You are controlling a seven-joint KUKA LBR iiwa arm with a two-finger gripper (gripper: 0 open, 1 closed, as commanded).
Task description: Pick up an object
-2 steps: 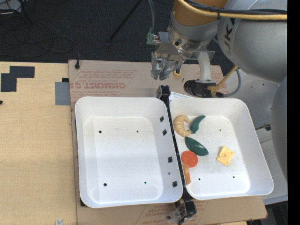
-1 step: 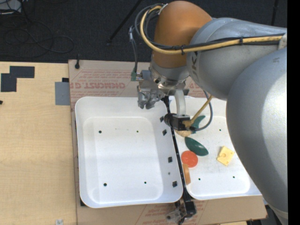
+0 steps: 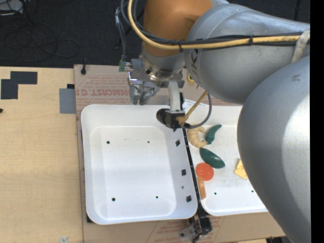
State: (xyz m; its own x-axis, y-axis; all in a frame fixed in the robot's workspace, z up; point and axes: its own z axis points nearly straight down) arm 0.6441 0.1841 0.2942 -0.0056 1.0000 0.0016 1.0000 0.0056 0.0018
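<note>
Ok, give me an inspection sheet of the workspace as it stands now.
Surface: wooden bench, cardboard sheet under two white bins.
Job's things: right bin holds two green pieces, an orange disc, a yellow piece, a pale curved piece.
Left bin: small dark marks on its floor.
Clutter: dark patches on the bench.
Pincer: above the left bin's far rim; nothing seen in it.
Cables: yellow hose along the arm; wires at the back.
Surroundings: dark floor.
</note>
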